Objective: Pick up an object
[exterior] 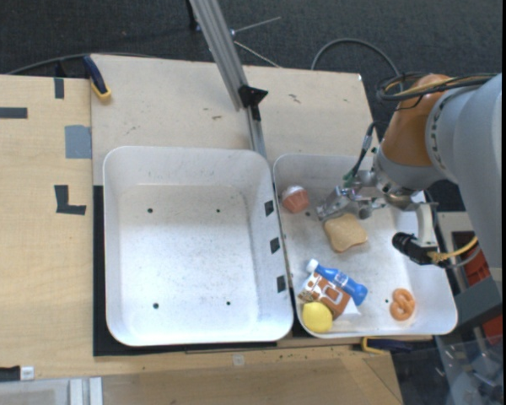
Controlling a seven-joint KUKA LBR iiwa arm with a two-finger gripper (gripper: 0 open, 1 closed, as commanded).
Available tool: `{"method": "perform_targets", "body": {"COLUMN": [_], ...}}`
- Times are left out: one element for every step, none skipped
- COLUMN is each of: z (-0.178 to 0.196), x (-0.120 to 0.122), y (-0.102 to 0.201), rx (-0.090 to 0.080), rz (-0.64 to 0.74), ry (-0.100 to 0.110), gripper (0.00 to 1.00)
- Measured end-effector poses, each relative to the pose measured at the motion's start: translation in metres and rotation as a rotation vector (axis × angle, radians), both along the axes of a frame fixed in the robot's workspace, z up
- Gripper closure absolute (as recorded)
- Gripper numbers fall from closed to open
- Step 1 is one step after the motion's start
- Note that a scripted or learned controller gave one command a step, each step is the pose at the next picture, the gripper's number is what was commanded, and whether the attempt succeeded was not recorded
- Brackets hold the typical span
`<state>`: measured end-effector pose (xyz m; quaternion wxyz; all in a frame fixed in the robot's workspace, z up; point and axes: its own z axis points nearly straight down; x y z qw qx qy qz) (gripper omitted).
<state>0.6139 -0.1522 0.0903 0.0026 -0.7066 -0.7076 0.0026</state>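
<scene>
My gripper (331, 209) low in the right bin (434, 315) | jaws: cannot tell | tan bread-like piece (346, 234) just at my 5 o'clock, apart from me | pink-topped cup (295, 198) at 9 o'clock | bottle (336, 283), lemon (317, 317), pretzel (401, 304) toward 6.

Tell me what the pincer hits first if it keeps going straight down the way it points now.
Most likely the tan bread-like piece: the pincer hangs just above its upper edge in the right bin. Height is hard to judge from this slanted view, so it might instead meet the bin floor beside the piece.
</scene>
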Motion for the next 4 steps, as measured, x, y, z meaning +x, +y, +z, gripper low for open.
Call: {"method": "perform_targets", "body": {"z": [0.013,0.057,0.104,0.144], "x": [0.002,0.006,0.007,0.008], "y": [0.0,-0.003,-0.011,-0.01], "rx": [0.0,-0.001,-0.001,-0.001], "rz": [0.002,0.0,0.0,0.0], "ry": [-0.004,-0.01,-0.011,-0.01], "gripper": [1.0,1.0,1.0,1.0]}}
